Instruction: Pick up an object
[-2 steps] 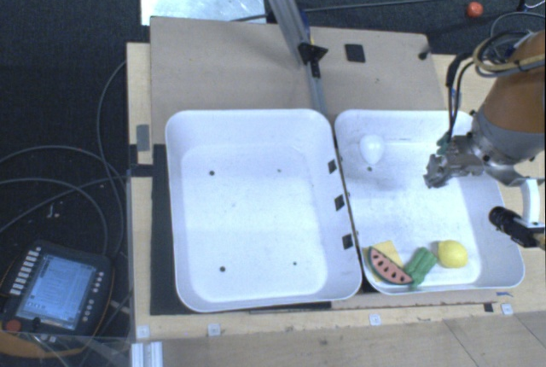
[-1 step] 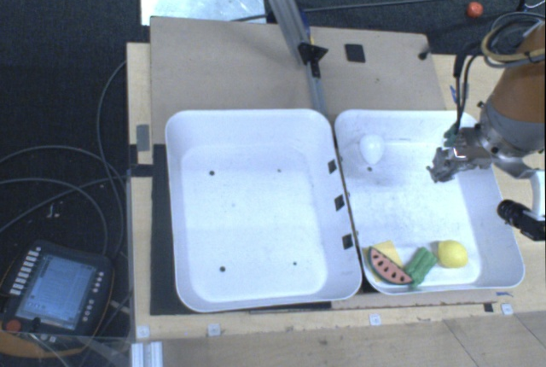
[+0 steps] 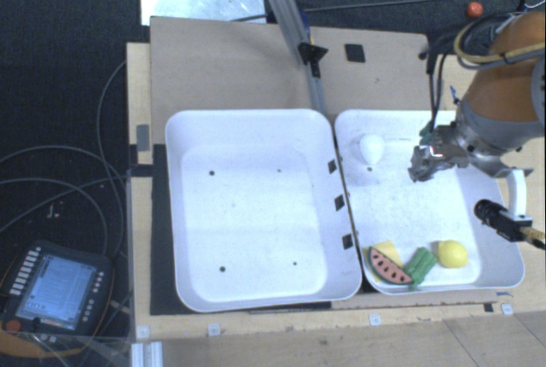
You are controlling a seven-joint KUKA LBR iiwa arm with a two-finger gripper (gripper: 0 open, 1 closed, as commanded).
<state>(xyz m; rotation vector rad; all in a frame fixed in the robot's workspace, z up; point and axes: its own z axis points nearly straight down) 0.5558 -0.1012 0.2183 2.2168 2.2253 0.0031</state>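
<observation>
Two bins: you see the left bin bare white at frame centre, and the right bin holding every candidate object.
Step in hand: you are at the approach; nothing sits between the fingers, so the pick is not yet made.
Gripper: the gripper hangs at the right of the frame over the upper part of the right bin; you cannot tell from this slant how wide it stands.
Nearest object: a white rounded object lies just left of the gripper, pale against the bin floor.
Other objects: the watermelon slice, green piece and lemon cluster along the lower edge of the right bin, close together.
Next move: you likely need a short shift left and a descent over the white object.
In the way: the divider wall lies near that object, leaving little finger room.
</observation>
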